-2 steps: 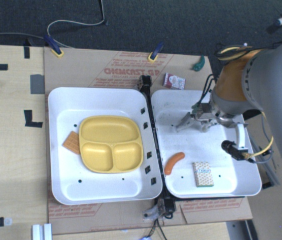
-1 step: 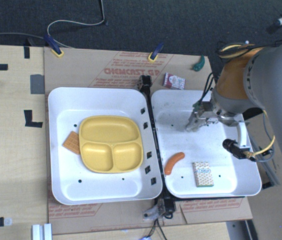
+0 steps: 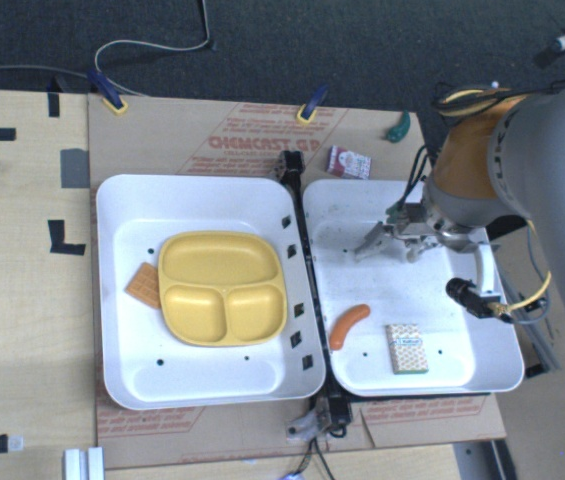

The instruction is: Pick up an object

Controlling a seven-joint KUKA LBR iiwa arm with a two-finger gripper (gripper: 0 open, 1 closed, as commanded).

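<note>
Trouble is most likely to come from position: the grey two-finger tool [image 3: 374, 240] hangs over the far-left part of the right-hand shallow white plastic bin [image 3: 482, 373], above bare floor, with its fingers [image 3: 362, 245] spread apart and nothing between them. The nearest candidates lie well apart from it toward the near side: a small orange sausage-shaped toy [image 3: 348, 325] by the bin's left wall, and a small flat patterned card box [image 3: 406, 348] just to its right. A straight descent from here would, by this reading, close on nothing. The sausage is rounded and could roll or squirt out of the fingers; it also sits close to the wall, which may block one finger. The box lies flat and low, so the fingers could slide over its top. The left-hand white bin [image 3: 122, 368] holds a yellow three-compartment plastic plate [image 3: 224, 286] with a tan square cracker-like piece [image 3: 144, 286] tucked partly under its left edge; reaching that far would carry the arm across the black clips between the bins. Both bins rest on a sheet of brown printed cardboard [image 3: 252, 138] clamped to the pale wooden worktop [image 3: 22, 348]. A small red-and-white packet [image 3: 348, 162] lies on the cardboard beyond the bins, and cables trail across dark carpet at the far side.
</note>
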